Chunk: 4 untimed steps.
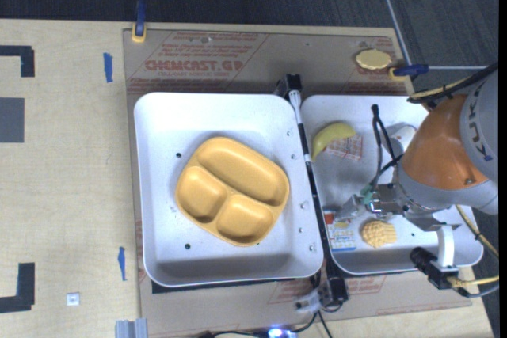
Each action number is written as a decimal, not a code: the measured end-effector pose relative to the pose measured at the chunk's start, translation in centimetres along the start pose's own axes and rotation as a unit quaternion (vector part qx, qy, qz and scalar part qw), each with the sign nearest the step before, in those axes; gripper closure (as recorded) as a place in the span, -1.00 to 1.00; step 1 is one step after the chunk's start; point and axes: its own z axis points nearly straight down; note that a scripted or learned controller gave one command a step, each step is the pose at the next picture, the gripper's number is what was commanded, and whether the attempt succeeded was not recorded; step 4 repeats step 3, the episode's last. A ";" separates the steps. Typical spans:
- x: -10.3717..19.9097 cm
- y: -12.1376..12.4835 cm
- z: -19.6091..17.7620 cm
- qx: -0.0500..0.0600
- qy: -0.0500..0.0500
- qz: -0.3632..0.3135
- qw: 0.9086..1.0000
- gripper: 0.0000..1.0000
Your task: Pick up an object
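Fingers [374, 200] sit low in the right bin [474, 256], at the end of the arm [444, 158], which enters from the right; whether they are spread or closed cannot be determined, because the wrist body and cables mask them from above. No object is visibly between them, so a hold cannot be confirmed. The nearest candidate for the task is the round textured yellow piece [378, 233], lying on the bin floor just beside the tool, towards the front edge. A small printed card [341, 230] lies just to its left, close to the wall between the bins. A curved yellow item [333, 137] rests on a clear packet [352, 148] at the back of the same bin, well apart from the tool. The left bin [158, 170] holds a large yellow three-compartment tray [231, 190]. Both bins stand on the worktop [63, 170]. Probable faults from this position: the tool appears offset from the round piece rather than centred over it, so closing may miss it or push it sideways. Its rounded shape may also let it roll or squeeze out under pressure. The nearby card may be caught along with it, and the dividing wall limits clearance on that side.
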 end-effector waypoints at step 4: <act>0.2 0.0 0.0 -0.001 -0.001 0.001 1.000 -1.00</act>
